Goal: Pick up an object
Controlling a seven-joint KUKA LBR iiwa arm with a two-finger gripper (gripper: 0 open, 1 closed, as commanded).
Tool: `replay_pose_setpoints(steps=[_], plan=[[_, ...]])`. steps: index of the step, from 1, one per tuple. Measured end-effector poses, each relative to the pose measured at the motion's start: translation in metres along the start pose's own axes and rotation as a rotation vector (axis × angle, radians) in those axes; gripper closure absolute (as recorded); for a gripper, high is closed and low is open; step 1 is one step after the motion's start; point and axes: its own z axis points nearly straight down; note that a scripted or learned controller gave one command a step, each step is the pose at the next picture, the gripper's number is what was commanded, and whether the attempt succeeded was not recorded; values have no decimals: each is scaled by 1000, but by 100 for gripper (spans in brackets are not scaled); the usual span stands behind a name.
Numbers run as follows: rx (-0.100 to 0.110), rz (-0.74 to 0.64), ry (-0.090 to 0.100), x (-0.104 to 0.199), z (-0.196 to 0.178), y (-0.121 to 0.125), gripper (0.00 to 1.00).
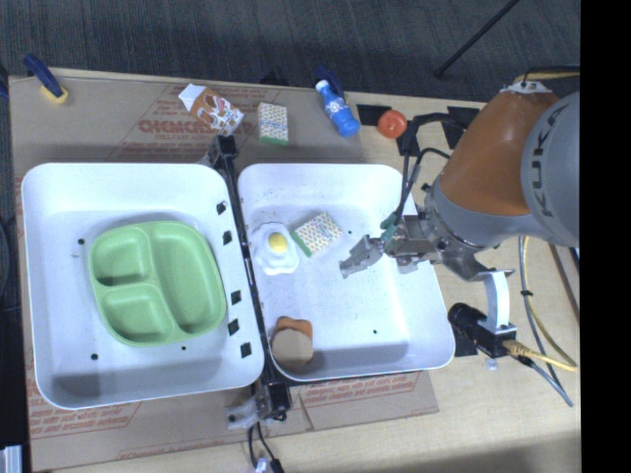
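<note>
While hanging low over the right bin (394, 348), end effector (357, 256) slightly parted, gripping nothing; patterned block (318, 233) just left and a little farther, fried egg toy (277, 247) beyond it.

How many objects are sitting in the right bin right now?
3: a fried egg toy by the divider, a patterned box just right of it, and a brown bread piece at the near edge. The gripper might hide something.

Robotics lab bench, cardboard-lined tabletop (148, 126), two white bins (39, 264), loose cables (547, 358), toy food (277, 247)
</note>
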Motion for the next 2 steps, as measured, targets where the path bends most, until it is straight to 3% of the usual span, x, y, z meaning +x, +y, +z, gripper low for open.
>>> replay_pose_setpoints(steps=[1,2], plan=[[1,-2,1,63,59,-8,0],[-1,2,0,-1,54,52,0]])
